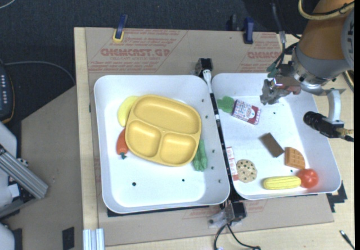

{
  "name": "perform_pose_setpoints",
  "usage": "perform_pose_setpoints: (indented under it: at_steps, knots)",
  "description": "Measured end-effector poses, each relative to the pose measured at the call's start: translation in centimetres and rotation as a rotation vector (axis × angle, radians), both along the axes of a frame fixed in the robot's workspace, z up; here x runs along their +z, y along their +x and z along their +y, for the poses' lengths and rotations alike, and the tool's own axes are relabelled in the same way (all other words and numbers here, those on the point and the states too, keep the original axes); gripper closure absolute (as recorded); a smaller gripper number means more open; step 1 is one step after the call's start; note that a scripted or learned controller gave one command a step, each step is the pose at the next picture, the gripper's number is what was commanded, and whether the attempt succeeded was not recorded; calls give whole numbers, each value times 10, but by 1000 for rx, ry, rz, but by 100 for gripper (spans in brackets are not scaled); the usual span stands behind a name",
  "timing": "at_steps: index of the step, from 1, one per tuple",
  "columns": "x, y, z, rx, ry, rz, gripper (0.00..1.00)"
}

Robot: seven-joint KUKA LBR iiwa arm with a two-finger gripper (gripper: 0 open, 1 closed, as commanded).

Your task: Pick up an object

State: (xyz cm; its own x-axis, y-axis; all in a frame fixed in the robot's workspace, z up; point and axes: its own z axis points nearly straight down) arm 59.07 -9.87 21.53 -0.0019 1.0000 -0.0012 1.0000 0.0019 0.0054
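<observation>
Gripper [273,92] of mine hangs over the right bin [315,131] (upper part), just beside the red-and-white packet [246,112]; can't tell if it's clenched or released.

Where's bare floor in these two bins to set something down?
Left bin: bare strip along the near edge, below the yellow tray. Right bin: open patch mid-floor between the red-and-white packet, brown bar and cookie. Crowded: its near right corner, with waffle, corn, tomato.

One fixed camera — above the bench [169,41], slanted down, both bins [107,131] framed
</observation>
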Motion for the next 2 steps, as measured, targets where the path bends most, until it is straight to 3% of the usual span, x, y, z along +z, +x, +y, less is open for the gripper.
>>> perform_pose_setpoints:
  at_steps: [1, 2]
  knots:
    - [10, 1, 0, 0, 0, 1, 100]
    - [18, 30, 44, 4, 1, 0, 100]
